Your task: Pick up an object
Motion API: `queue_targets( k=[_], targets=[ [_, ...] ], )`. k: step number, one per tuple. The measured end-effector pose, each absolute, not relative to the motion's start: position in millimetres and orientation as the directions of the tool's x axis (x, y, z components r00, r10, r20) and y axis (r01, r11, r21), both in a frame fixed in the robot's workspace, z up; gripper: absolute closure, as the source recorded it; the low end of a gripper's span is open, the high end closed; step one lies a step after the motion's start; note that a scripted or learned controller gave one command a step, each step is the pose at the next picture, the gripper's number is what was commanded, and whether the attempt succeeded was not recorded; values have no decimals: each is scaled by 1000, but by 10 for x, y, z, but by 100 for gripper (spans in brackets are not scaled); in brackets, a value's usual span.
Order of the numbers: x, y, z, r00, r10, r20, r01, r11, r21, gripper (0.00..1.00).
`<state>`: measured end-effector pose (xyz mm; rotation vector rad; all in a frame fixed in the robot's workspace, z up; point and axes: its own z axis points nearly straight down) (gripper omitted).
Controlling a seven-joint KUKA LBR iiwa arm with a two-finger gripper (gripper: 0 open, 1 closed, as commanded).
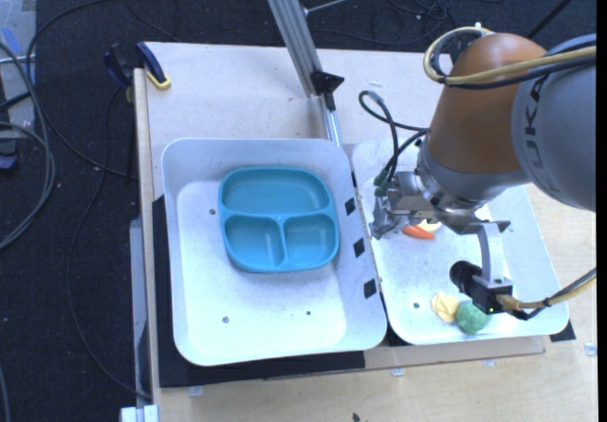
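gripper (403, 221) grip state's hidden, can't tell; small orange piece (418, 231) right beside it looks light and slick, so pinch mid-body.

Grey arm (560, 140), right edge of frame: dark letters "UK" readable, part of a cut-off brand name, running sideways. No other text, numbers or signs legible.

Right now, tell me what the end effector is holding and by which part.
It cannot be told. The end effector sits low in the right bin, beside an orange object, with the wrist hiding any grip.
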<state>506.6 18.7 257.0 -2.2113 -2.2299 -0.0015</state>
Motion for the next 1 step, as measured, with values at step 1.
queue_targets(
  k=[1],
  targets=[
    [5061,780,2567,-9,1000,2,1000,9,0,100]
  ],
)
